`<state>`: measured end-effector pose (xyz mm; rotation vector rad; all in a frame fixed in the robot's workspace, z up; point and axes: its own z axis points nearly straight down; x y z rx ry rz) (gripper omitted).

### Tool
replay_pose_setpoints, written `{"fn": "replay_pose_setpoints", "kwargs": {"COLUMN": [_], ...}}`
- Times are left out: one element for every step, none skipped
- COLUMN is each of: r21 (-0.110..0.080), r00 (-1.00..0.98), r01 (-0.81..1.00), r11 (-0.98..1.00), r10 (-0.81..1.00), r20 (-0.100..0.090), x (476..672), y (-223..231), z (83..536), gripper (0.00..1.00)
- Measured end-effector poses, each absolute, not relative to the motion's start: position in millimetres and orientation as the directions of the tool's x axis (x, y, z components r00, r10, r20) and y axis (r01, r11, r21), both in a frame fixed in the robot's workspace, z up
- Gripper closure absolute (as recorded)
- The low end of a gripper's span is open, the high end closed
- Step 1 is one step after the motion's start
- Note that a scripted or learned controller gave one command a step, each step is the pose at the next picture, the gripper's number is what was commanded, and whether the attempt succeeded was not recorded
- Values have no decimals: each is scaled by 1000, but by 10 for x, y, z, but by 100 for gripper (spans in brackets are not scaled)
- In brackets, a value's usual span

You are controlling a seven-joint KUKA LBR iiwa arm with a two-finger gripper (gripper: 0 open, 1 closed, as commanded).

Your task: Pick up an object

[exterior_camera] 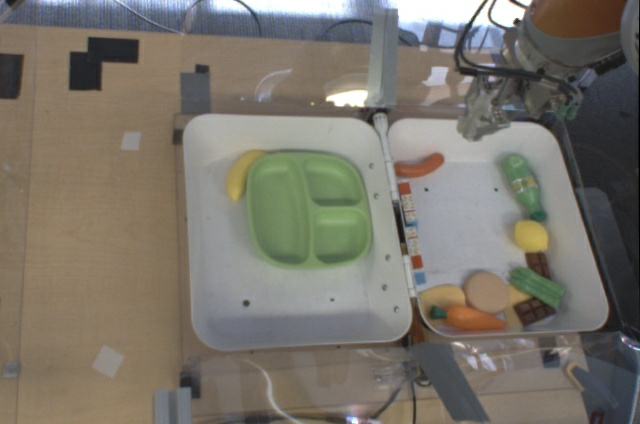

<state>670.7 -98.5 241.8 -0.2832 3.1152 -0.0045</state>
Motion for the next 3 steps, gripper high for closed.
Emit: {"fn": "replay_pose_setpoints", "kwargs": {"r21": [-3,-1,-4], "r00": [-983,-999,-999], "r01": [-184,-48,44], "r11": [983,999,999], "r10": [-184,-48,44], "r20": [-13,-9,-11], "x": [6711,6710,6254], "y": [-955,-1320,-2098], "z": [2416,995,983], "gripper": [0,0,0]}}
